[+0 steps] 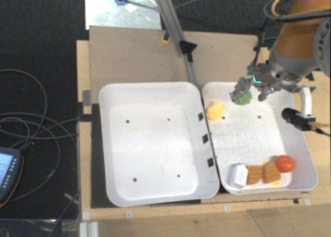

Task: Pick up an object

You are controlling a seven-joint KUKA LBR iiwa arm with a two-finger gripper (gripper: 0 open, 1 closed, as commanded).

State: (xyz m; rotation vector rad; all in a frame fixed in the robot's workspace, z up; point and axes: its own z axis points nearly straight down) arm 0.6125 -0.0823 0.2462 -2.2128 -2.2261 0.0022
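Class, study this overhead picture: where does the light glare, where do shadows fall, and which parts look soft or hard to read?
Camera view: bright glare on the shiny sheet at the top; the white bins are evenly lit with only faint shadows along their rims; the gripper and the green object under it look slightly soft, so the grasp is hard to read; the dark floor hides detail.

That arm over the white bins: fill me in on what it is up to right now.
The grey and orange arm reaches in from the right, its tool over the far end of the right bin. A green object sits at one finger, but whether it is gripped is unclear. A yellow piece lies near the divider. At the near end are a white block, two orange-brown pieces and a red ball.
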